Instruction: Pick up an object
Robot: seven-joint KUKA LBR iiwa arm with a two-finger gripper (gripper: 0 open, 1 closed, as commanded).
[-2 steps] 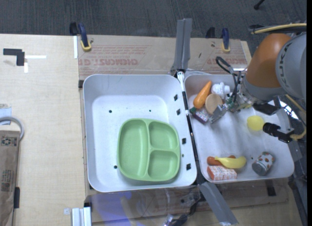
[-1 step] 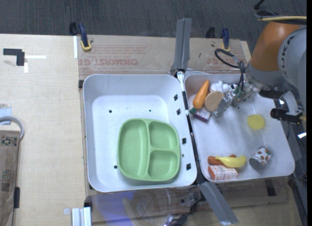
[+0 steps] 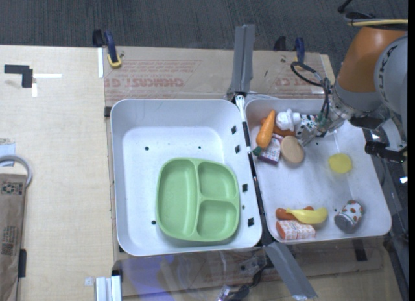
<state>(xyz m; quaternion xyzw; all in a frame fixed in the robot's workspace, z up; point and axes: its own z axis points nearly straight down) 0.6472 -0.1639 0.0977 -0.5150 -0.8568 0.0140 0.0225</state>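
Observation:
My gripper [image 3: 312, 128] hangs low over the back of the right bin [image 3: 373, 183], reaching in from the right under the orange-banded wrist [image 3: 363, 66]. It sits just right of a white toy [image 3: 286, 121] and above a tan oval piece [image 3: 293, 151]. An orange carrot [image 3: 265, 129] leans near the bin's left wall, with a small pink-labelled box [image 3: 270, 150] below it. A yellow round piece [image 3: 340, 163] lies to the lower right of the gripper.
At the right bin's front lie a yellow banana [image 3: 308, 215], a red sausage [image 3: 284, 213], an orange carton [image 3: 296, 230] and a brown-and-white spotted object [image 3: 349, 215]. The left bin [image 3: 130, 163] holds a green divided plate [image 3: 198, 199]. A grey divider post [image 3: 242, 60] stands between the bins.

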